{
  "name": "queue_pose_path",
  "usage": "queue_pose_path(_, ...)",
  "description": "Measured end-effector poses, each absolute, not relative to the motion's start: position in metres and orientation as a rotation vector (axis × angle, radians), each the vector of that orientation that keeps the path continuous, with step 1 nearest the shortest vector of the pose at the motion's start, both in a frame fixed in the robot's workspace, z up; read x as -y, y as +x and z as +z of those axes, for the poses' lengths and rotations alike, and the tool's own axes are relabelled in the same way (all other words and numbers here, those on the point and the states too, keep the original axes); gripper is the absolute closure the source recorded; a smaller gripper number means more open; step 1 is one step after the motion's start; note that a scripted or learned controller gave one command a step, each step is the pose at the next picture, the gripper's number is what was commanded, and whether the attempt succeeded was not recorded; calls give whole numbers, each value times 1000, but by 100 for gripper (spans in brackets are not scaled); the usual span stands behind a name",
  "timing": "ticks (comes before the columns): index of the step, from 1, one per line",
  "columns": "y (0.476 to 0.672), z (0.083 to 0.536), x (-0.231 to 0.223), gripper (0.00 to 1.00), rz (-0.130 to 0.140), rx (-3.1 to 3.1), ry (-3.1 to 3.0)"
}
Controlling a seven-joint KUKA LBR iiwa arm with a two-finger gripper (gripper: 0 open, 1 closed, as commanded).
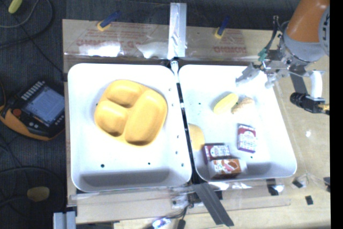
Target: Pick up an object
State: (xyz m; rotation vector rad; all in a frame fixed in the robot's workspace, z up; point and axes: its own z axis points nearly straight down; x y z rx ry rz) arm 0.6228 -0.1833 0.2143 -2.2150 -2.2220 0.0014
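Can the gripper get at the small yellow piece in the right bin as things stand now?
Probably yes. The gripper hangs over the right bin's far corner, and the small yellow piece lies just beside it on the open bin floor. Only a tan piece touches its side; nothing covers it.

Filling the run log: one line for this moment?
gripper: above right bin's far edge | holding: nothing seen | nearest: yellow piece | left bin: yellow mould

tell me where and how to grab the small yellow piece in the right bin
Probably across the narrow width of the small yellow piece, coming straight down from above. It lies flat on the right bin floor, elongated and tilted, with bare floor on its left; the tan piece crowds its right end, so close the claw near the left half.
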Motion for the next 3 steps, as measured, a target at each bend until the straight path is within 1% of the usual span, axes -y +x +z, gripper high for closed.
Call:
queue_pose_path(1,603,111,180,0,0,2423,-1997)
queue_pose_path(2,604,118,179,100,-3,2420,-1996)
queue_pose_path(3,588,163,199,100,4,2367,-2059)
